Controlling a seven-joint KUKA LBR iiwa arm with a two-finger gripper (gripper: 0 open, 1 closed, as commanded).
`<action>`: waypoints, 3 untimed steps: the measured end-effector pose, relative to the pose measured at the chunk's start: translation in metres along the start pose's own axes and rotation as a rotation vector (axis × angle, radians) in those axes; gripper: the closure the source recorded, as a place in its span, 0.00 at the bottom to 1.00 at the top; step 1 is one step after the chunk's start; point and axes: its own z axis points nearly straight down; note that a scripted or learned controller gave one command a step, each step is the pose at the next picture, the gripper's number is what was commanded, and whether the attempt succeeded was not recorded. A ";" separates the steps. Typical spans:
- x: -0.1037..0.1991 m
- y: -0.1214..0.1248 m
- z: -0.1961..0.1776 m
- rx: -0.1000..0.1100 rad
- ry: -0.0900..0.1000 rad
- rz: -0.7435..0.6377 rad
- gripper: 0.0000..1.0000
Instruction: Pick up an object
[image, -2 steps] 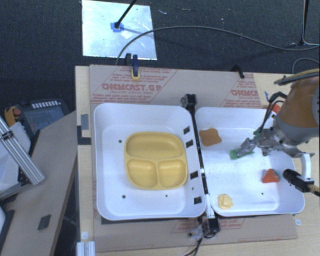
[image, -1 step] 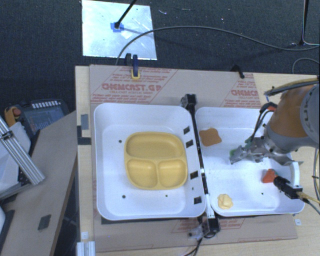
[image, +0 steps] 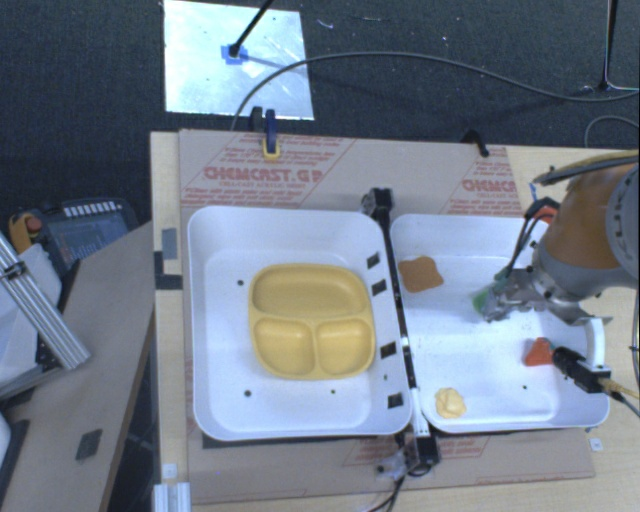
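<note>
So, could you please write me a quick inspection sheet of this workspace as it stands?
Surface: two white bins side by side, left bin and right bin, on a bench.
Job's things: right bin holds a brown piece, an orange piece, a pale yellow piece and a green object.
Clutter: a yellow divided tray in the left bin.
Claw: the claw sits low at the green object; a grasp cannot be confirmed.
Cables: a black cable runs across the floor behind the bench.
Surroundings: dark carpet, a shiny floor plate, a handheld control unit at left.
</note>
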 end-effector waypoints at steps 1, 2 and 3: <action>0.008 0.001 -0.057 0.001 0.001 -0.003 1.00; 0.002 -0.003 -0.116 -0.001 0.000 -0.003 1.00; 0.002 -0.002 -0.156 -0.001 0.000 -0.004 1.00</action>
